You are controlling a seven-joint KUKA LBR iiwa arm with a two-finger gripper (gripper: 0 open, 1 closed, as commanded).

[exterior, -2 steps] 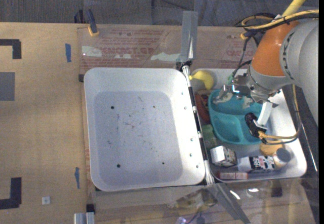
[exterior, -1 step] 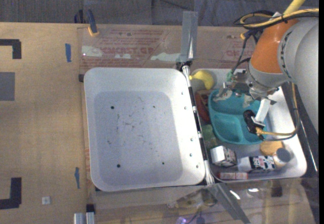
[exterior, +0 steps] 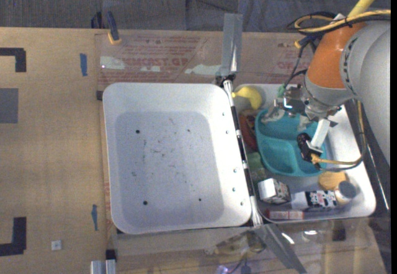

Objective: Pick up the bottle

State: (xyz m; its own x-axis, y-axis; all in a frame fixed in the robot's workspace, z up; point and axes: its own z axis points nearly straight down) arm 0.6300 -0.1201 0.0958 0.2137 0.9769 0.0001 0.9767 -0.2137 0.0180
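gripper (exterior: 286, 104) sits low over the teal tray (exterior: 282, 154) in the right bin (exterior: 366, 198), can't tell its finger state; bottle (exterior: 332, 195) lies below-right of it, well apart

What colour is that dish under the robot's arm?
Teal, a blue-green, seen in the camera view: the dish lies in the right bin.
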